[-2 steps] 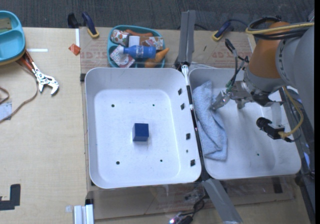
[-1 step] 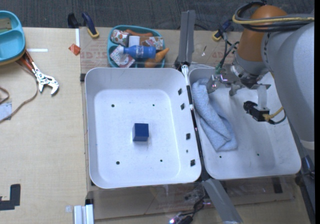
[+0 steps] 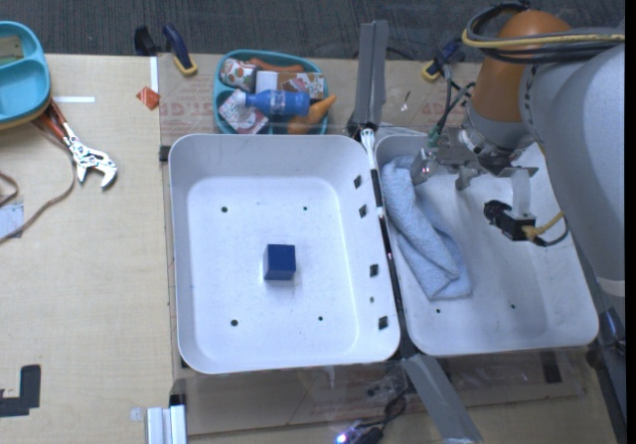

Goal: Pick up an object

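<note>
The grey arm (image 3: 571,104) with its orange band fills the upper right of the frame, bending down over the right bin (image 3: 517,323). Its pincer (image 3: 475,166) hangs at the top of that bin, just beside the upper end of the cloth; the metal parts there are crowded and dark, so I cannot tell whether it is released or clenched, nor whether it touches the cloth, and nothing can be seen gripped in it. The left bin (image 3: 199,263), in the middle of the frame, is a shallow white tray with rounded corners and a few small dark holes in its floor. The light blue cloth (image 3: 422,233) lies crumpled along the left side of the right bin, running from near the top rim down toward the bin's middle. A small dark blue block (image 3: 280,261), cube-like with flat faces, sits alone near the centre of the left bin, well apart from the pincer. Above the left bin a teal bowl (image 3: 227,74) holds mixed packets and a blue bottle. On the wooden desk (image 3: 89,283) at the left edge lies a wrench (image 3: 87,162), below a light blue dish (image 3: 20,70) in the upper left corner.
</note>
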You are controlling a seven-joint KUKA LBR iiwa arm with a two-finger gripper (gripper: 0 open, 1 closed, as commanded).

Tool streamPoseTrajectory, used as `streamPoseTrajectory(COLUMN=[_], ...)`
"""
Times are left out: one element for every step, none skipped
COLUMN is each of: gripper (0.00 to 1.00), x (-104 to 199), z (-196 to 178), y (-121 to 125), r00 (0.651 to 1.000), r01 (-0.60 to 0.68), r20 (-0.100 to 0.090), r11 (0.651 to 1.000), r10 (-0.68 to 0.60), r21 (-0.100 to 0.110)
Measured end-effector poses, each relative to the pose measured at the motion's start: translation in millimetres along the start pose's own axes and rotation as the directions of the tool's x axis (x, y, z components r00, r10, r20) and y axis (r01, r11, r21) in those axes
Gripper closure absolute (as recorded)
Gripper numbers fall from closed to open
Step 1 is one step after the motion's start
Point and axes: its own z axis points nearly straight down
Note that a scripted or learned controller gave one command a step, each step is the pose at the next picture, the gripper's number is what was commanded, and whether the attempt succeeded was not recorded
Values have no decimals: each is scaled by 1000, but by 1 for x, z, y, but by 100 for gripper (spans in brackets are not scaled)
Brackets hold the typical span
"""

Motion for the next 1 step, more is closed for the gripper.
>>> streamPoseTrajectory(gripper=[100], x=[0], z=[-10], y=[0], r00=[1000], r01=[3], r20=[3], r11=[1000], r10=[-3], r21=[-1])
